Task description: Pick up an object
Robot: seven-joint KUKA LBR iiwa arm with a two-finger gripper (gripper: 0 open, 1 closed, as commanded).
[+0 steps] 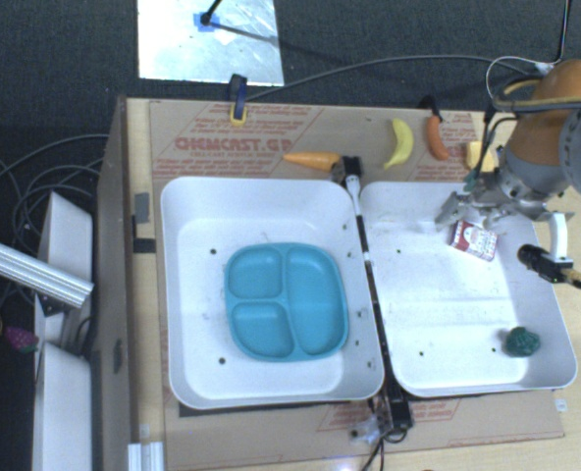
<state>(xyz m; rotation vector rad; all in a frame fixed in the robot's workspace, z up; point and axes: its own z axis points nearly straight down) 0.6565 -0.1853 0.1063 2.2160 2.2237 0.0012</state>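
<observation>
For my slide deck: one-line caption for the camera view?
KUKA arm's gripper above a small red-and-white carton in the right bin; blue divided plate in the left bin.

- Smooth white plastic with a faint sheen in both bins (271, 199).
- Matt blue plastic, smooth, in the divided tray (286, 300).
- Brown cardboard with red print under the bins (261, 135), dull and flat.
- Glossy plastic look on the yellow banana (400, 143) and orange carrot (312, 161).
- Shiny crinkled foil sheet (210, 27) on rough dark carpet (45, 57).
- Glossy printed wrapper on the small packet (474, 240).
</observation>
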